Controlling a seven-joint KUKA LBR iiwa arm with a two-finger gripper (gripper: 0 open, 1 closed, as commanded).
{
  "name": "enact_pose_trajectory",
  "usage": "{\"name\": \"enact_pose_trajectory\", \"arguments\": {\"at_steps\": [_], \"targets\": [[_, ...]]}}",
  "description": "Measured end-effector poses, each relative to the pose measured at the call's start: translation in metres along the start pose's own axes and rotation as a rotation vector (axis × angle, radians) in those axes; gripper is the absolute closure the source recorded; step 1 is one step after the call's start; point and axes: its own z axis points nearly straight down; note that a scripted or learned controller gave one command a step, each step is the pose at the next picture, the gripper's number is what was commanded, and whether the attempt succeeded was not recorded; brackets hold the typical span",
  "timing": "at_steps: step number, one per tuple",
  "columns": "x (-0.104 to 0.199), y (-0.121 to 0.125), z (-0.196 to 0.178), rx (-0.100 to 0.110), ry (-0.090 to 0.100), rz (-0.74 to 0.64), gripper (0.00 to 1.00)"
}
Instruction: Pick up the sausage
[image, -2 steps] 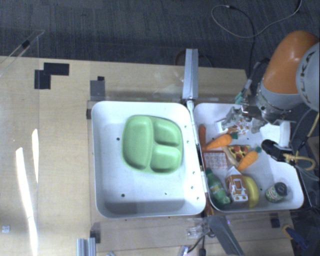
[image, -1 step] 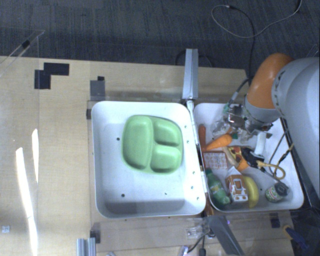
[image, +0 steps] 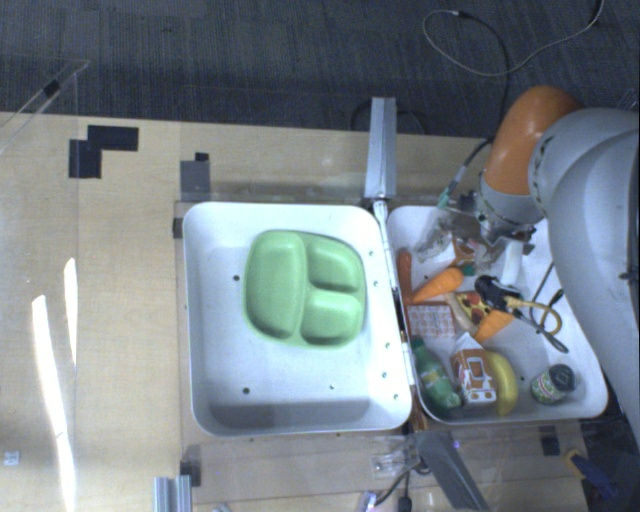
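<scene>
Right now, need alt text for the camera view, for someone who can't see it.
A grey arm with an orange band reaches from the right over the right bin, its gripper above a clutter of toy food near the bin's far end. A sausage lies along that bin's left wall beside a carrot. The left bin holds a green tray.

Green divided plate (image: 304, 286) in left bin (image: 215, 400); carrot (image: 438, 284), banana (image: 505, 383), green bottle (image: 432, 373) in right bin (image: 590, 398).
</scene>
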Motion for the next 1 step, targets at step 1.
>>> {"name": "enact_pose_trajectory", "arguments": {"at_steps": [1], "targets": [[-0.0013, 0.0004, 0.0002, 0.003, -0.001, -0.016, 0.0]]}}
